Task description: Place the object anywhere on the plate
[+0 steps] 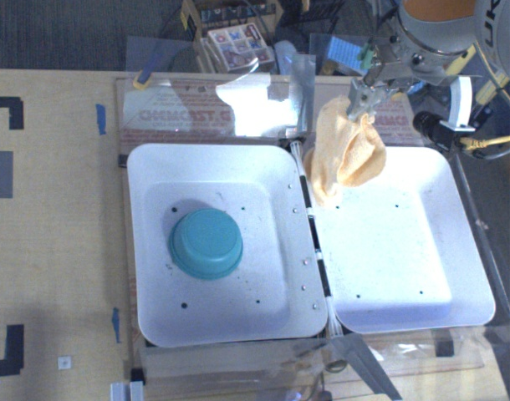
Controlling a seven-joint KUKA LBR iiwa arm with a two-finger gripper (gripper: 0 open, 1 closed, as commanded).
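A pale yellow cloth (345, 153) hangs from my gripper (362, 107), which is shut on its top edge above the far left corner of the right bin (422, 307). The cloth droops down toward the divider between the bins, its lower end near the right bin's floor. A teal plate (206, 242), round and turned like a shallow bowl, sits in the middle of the left bin (155, 174). The gripper is to the right of the plate and farther back, well apart from it.
The two white bins meet at a raised seam (315, 241) with small screws. A clear plastic sheet (213, 111) lies behind the left bin. Cables and a black fitting (439, 128) hang by the arm at the far right. Boxes and clutter lie beyond the bench.
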